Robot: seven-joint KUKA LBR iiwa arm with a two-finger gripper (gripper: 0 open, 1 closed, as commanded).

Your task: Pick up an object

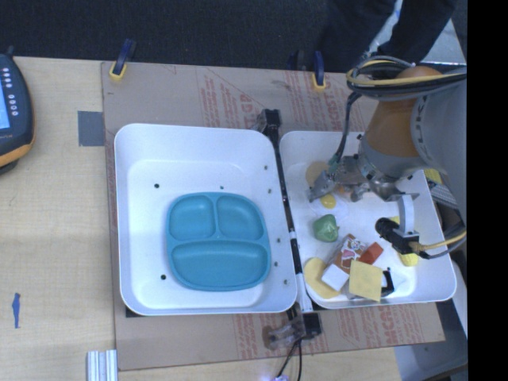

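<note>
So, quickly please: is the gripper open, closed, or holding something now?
Gripper: it cannot be told; it hangs low over the right bin, near a small yellow piece.

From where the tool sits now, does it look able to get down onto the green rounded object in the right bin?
Probably yes. The tool hangs in the right white bin, just above the green rounded object, which lies apart from the pile of flat pieces with nothing over it.

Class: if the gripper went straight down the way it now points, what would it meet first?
Probably the small yellow piece just below the gripper in the right bin, though depth is hard to judge. The green object lies farther on.
</note>
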